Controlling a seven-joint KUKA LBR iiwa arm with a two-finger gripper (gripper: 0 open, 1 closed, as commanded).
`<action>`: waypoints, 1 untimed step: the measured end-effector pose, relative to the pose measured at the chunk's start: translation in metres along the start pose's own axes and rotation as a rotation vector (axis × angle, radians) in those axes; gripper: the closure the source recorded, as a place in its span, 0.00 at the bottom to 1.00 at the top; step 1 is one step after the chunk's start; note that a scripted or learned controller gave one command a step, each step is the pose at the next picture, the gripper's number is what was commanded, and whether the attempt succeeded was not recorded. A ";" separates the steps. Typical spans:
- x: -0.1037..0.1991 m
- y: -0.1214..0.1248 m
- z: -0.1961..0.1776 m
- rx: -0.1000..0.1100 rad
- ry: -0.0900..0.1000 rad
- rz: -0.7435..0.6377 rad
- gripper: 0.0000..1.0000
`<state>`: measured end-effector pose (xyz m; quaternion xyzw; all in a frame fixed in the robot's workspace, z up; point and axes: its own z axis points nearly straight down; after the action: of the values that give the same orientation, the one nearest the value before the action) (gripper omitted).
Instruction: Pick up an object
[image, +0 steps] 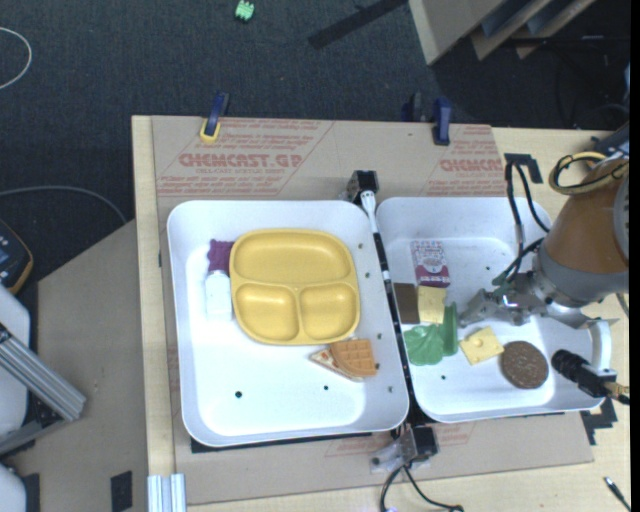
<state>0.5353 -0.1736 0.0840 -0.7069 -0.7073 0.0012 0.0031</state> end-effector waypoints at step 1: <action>-0.001 0.001 -0.014 -0.007 -0.003 0.002 1.00</action>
<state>0.5365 -0.1747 0.0976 -0.7076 -0.7066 -0.0002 -0.0004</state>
